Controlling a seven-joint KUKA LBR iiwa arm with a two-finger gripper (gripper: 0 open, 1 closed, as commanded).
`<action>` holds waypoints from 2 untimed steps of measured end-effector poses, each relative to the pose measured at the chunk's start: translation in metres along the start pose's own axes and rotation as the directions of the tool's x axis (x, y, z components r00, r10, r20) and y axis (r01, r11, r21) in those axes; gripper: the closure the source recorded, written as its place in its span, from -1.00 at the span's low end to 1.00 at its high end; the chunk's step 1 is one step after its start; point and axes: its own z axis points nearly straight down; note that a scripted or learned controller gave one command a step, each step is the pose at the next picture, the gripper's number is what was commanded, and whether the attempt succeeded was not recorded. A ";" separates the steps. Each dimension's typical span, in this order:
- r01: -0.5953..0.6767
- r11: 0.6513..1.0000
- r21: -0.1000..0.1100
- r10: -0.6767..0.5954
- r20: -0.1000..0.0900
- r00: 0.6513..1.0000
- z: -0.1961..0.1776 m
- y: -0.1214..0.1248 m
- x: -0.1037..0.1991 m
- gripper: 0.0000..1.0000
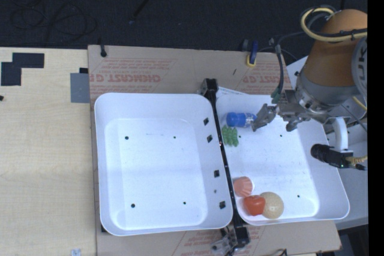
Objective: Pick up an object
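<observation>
Right bin (324,201) near edge: red ball (254,205), cream ball (273,205), pink ball (243,186). Along its left wall: green toy (230,136), then blue bottle (239,120). Gripper (277,119) over far end, fingers spread, holding nothing.

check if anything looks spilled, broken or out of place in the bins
Nothing stands out. The blue object, green object, and the pink, red and pale yellow items all lie inside the right bin.

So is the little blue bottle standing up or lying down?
Lying down. The small blue plastic bottle rests on its side on the floor of the right white bin, lengthwise across, beside the green bumpy toy.
</observation>
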 end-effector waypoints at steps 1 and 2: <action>-0.008 1.000 0.005 0.008 0.001 1.000 0.011 -0.044 -0.068 -1.00; -0.004 1.000 0.006 0.004 0.000 1.000 0.077 -0.023 -0.121 -1.00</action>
